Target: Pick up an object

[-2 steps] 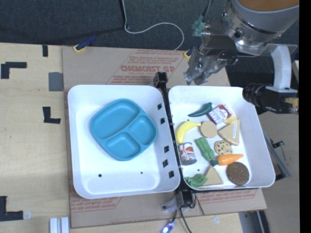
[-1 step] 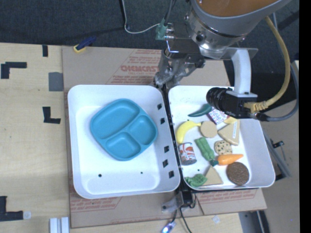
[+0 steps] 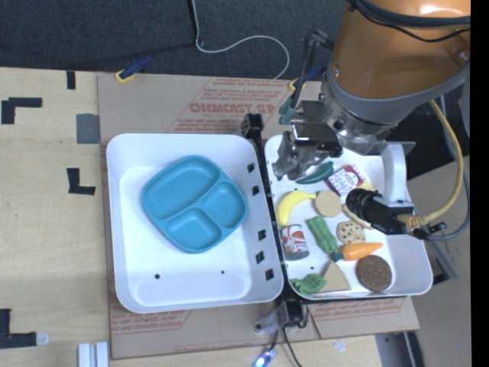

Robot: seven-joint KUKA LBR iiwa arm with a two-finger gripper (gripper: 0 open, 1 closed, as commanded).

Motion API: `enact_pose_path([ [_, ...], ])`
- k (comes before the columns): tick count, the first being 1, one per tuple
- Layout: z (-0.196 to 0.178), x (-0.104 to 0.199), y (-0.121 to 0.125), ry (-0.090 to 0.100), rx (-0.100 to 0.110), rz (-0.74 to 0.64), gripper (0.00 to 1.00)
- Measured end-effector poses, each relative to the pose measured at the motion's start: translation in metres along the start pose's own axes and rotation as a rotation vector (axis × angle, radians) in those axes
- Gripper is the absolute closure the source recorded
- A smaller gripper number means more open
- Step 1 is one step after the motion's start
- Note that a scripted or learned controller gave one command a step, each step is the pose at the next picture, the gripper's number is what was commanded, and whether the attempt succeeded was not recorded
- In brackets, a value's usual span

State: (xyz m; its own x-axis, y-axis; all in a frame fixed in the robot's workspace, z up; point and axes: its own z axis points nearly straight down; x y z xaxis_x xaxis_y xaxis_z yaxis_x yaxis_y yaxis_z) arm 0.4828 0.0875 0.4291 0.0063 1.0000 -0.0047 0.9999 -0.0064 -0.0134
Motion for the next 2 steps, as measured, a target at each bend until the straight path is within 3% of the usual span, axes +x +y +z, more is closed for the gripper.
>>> enact_pose_path([
  [1,-0.03,-0.029,0.001,0.004,-0.015,-0.004,1.0],
  [2,-0.074,0.005,0.0,0.005,-0.017,-0.011,1.0],
])
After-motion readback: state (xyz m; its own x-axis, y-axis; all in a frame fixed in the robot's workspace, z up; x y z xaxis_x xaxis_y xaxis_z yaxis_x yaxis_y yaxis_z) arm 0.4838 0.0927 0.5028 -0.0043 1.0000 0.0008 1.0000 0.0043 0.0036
